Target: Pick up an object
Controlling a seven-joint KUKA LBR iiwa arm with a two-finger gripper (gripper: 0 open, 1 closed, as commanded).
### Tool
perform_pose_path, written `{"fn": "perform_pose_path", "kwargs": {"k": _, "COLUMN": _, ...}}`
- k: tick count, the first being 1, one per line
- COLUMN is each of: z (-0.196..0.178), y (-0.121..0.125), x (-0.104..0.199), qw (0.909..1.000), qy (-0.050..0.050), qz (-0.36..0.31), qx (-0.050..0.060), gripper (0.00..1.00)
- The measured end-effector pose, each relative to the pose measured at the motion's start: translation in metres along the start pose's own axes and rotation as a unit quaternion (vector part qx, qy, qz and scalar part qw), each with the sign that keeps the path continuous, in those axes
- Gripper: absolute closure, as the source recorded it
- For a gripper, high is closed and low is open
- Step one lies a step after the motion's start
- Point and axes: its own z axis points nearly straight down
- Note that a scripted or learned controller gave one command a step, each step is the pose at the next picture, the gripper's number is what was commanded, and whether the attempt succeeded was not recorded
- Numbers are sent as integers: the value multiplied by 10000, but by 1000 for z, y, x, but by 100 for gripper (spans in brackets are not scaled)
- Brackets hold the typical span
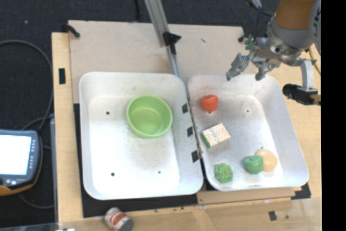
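Altogether one green bowl (149, 116) fills the left bin (97, 181), five objects the right bin (281, 116); hand (246, 71) spread, grasping nothing.

Robot lab: bench (135, 46), teach pendant (16, 162) (screen lit).

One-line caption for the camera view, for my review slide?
Open gripper hovers at the right white bin's far edge, above a red ball; a green bowl sits in the left bin.

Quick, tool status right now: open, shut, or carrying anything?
Tool: open, fingers spread, nothing between them; it is over the back rim of the right bin.
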Motion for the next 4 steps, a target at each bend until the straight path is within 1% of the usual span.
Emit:
{"fn": "perform_pose_path", "kwargs": {"k": 1, "z": 0, "y": 0, "x": 0, "qw": 10000, "qy": -2, "qz": -1, "qx": 1, "gripper": 0}}
{"fn": "perform_pose_path", "kwargs": {"k": 2, "z": 63, "y": -3, "x": -3, "qw": 10000, "qy": -8, "qz": 20, "qx": 30, "gripper": 0}}
{"fn": "perform_pose_path", "kwargs": {"k": 3, "z": 127, "y": -3, "x": -3, "qw": 10000, "qy": -7, "qz": 27, "qx": 31, "gripper": 0}}
{"fn": "perform_pose_path", "kwargs": {"k": 4, "z": 150, "y": -2, "x": -3, "qw": 10000, "qy": 4, "qz": 8, "qx": -12, "gripper": 0}}
